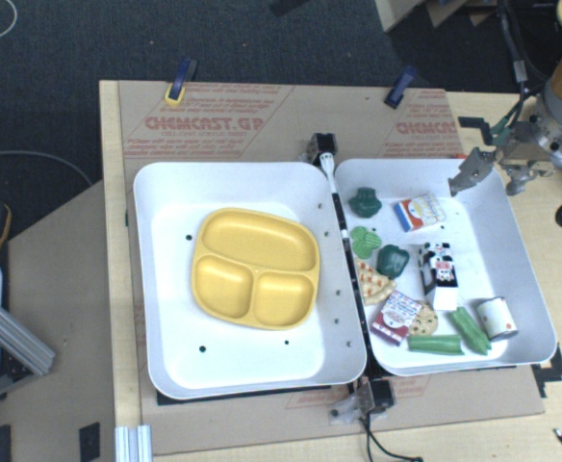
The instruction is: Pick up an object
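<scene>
Two white bins on a cardboard-covered bench [262, 114] over dark carpet.
The gripper [488, 173] hangs spread and empty over the right bin [526, 258] rim; toys [425, 287] lie inside, a yellow tray [255, 268] in the left bin [161, 258].

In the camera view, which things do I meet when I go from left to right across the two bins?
Yellow tray → dark green toy → white and blue carton → cow figure → small can. The tool hangs above the right bin's far right corner.
</scene>
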### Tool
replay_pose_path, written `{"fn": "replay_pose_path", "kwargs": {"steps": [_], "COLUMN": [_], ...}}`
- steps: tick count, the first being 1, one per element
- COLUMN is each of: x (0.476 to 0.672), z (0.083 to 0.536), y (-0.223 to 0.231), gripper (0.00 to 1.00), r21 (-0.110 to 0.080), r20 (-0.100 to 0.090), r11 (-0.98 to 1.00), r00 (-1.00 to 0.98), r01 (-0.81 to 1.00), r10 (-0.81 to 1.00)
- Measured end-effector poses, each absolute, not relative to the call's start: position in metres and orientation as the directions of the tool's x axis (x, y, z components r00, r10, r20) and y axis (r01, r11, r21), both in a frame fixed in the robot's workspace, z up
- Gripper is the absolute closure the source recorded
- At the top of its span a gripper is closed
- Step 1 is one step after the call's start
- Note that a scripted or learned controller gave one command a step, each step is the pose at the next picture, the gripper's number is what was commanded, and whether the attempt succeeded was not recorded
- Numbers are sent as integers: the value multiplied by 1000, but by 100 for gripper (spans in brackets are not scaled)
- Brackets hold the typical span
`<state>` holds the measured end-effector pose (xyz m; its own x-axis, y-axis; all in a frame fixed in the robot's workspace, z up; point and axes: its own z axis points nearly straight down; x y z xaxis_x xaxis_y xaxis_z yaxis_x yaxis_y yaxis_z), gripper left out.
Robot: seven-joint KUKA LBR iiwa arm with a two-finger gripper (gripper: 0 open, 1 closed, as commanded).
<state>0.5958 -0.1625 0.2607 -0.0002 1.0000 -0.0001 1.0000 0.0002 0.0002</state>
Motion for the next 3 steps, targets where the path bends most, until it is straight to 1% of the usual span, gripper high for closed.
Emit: {"fn": "replay_pose_path", "kwargs": {"steps": [1,2,3], "x": [596,594,592], "z": [198,134,81], "y": [-167,-163,-162], "gripper": [0,0,0], "r21": [-8,-9,-8], "r20": [2,3,2], "r11": [-1,0,0], "r00": [1,0,0], "r01": [1000,1000,1000], "r10": [1000,1000,1000]}}
